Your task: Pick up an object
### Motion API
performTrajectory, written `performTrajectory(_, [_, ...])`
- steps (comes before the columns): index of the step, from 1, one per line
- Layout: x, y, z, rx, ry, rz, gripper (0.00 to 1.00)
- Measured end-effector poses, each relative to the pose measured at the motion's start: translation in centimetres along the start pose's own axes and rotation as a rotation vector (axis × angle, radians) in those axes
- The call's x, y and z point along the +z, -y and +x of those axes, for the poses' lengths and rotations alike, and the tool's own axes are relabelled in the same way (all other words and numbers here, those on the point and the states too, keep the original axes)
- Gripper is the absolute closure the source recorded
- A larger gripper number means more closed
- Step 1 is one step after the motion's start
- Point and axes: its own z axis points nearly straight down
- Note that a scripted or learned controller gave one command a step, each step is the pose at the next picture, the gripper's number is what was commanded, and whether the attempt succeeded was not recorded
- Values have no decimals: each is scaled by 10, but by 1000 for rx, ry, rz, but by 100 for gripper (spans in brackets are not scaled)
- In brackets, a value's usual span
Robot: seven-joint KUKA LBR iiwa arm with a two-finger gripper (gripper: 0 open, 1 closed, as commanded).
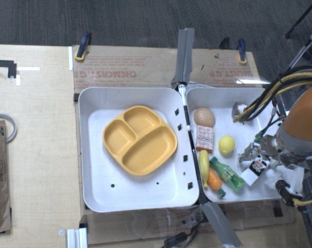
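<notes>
The arm (300,120) comes in from the right, its orange band over the right edge of the right bin (218,93), with dark and yellow cables looping from its upper part across that bin's far right corner. Its wrist bends down and to the left, so the gripper (253,156) sits low over the bin's right half, near the front edge. How far the gripper is parted cannot be told; the metal parts blur together, and nothing can be made out between them. A small white card with dark and red marks (255,168) lies just beneath it. In the same bin, along the left edge, a brown egg-shaped thing (204,117) lies toward the back, with a red and white packet (205,138) just in front of it and a banana (203,164) nearer the front. A lemon (226,144) sits in the middle, a green bottle (227,173) lies slanted toward the front, and a carrot (214,181) touches the bottle near the front left corner. The left bin (91,154) holds a yellow divided plate (140,140) around its middle.
</notes>
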Motion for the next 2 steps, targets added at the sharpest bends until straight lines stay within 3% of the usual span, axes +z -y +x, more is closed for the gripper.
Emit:
performTrajectory(1, [-9,-1,-1,3,1,-1,100])
performTrajectory(2, [-122,-39,51,184,1,4,100])
